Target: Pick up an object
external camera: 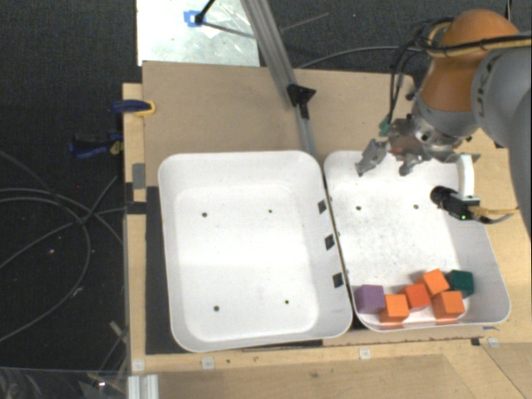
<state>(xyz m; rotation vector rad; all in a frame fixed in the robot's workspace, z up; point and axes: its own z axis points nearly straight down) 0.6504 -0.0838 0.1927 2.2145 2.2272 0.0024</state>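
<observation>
No writing or label can be read on anything here. The arm [490,65] reaches in from the right, its orange band high over the right bin [391,223], wrist bent down toward that bin's far edge. The gripper [389,160] hangs there with its fingers spread apart and nothing between them. The blocks lie well apart from it, at the bin's near edge: a purple block [370,298], four orange blocks [417,295] and a green block [462,283], clustered and touching. The left bin [241,248] sits alongside.

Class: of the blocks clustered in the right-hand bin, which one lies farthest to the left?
The purple block: it sits at the cluster's left end, beside an orange block.
</observation>
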